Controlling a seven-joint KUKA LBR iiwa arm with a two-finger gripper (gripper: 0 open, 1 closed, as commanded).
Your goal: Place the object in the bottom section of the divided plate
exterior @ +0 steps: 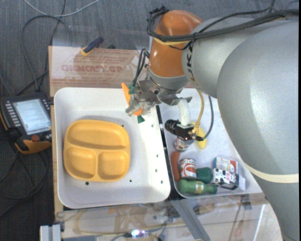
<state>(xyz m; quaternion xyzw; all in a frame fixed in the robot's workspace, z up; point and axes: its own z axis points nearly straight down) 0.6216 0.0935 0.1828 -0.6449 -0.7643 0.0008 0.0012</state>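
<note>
We see the pincer (136,103) over the upper right corner of the left bin (90,95). A small orange, carrot-like object (126,91) shows at the fingers, with a second orange-and-green tip just below. It seems pinched there, though we cannot tell how wide the fingers stand. The yellow divided plate (97,149) lies toward seven o'clock from the pincer, well apart, and as we read it the bottom section is the two small compartments along its six o'clock edge. We judge the coming move to be a carry down and left across the bin.
</note>
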